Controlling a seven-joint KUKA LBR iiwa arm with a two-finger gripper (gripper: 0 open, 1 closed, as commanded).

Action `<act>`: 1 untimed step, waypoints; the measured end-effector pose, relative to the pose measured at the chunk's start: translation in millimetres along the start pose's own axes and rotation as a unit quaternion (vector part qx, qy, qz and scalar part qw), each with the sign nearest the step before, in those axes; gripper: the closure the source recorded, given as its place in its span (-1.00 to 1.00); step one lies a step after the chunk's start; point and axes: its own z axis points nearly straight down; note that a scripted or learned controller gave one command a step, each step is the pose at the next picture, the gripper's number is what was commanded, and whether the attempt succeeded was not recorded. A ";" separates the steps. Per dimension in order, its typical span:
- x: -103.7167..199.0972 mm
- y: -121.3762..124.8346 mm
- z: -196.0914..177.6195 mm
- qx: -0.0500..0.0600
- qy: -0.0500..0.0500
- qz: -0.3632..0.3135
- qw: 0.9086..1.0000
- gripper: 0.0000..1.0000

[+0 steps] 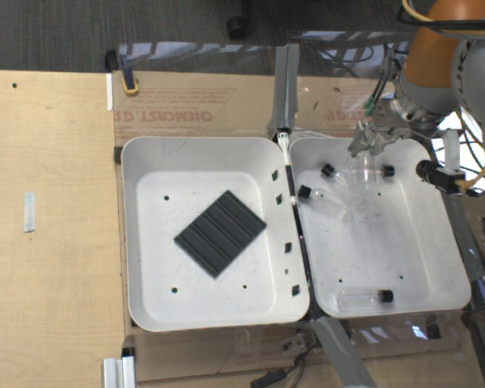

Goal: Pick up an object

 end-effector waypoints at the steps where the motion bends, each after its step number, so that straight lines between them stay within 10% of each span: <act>1: 71.6 4.0 -43.8 0.000 0.000 -0.001 1.000 1.00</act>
